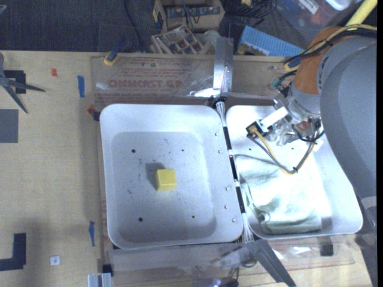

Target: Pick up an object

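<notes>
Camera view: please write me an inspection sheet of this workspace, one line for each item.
Surface: wooden bench bearing left bin and right bin, side by side.
Job's things: yellow block lying flat in the left bin; pale cloth in the right bin.
Clutter: blue tape strips on the bench.
Grippers: gripper above the right bin; finger state cannot be told.
Cables: yellow and black wires hang from the wrist.
Surroundings: boxes and cables behind the bench.
</notes>
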